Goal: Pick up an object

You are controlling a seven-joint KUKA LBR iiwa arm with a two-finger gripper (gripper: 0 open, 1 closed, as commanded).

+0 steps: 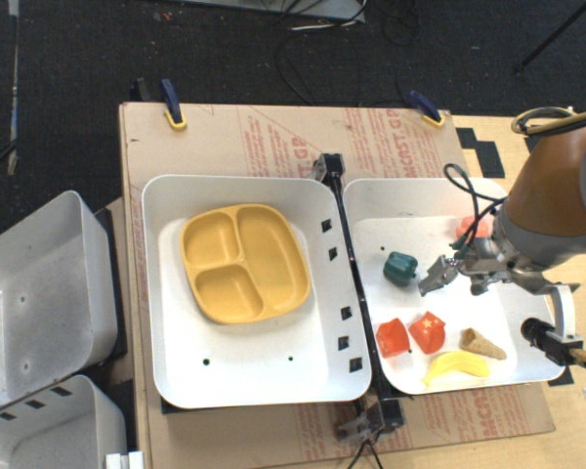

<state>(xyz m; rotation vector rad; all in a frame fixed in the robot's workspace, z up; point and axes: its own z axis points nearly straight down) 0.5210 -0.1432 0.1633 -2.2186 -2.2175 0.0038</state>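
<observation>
The cardboard sheet (pixel 234 135) under the bins carries red printed lettering, too faint and skewed to read, though it looks like a repeated brand mark. On it the left bin (pixel 166 291) holds a yellow divided tray (pixel 244 262), which sits toward that bin's upper half with open white floor all round it, widest below. Just right of the left bin, across a black divider, the right bin (pixel 410 203) has bare floor along its upper edge. The arm (pixel 557 198) reaches over the right bin's right side, wrist tilted down and leftward. The gripper (pixel 438 279) hangs near the bin's middle, jaws spread apart with nothing between them. Just left of the gripper lies a teal block (pixel 400 267). Lower down sit two red blocks (pixel 410 336), touching or nearly so, then a yellow banana (pixel 457 366) by the bin's bottom edge and a tan cone (pixel 482 343) right of the blocks. A small red piece (pixel 467 228) peeks out above the gripper.
</observation>
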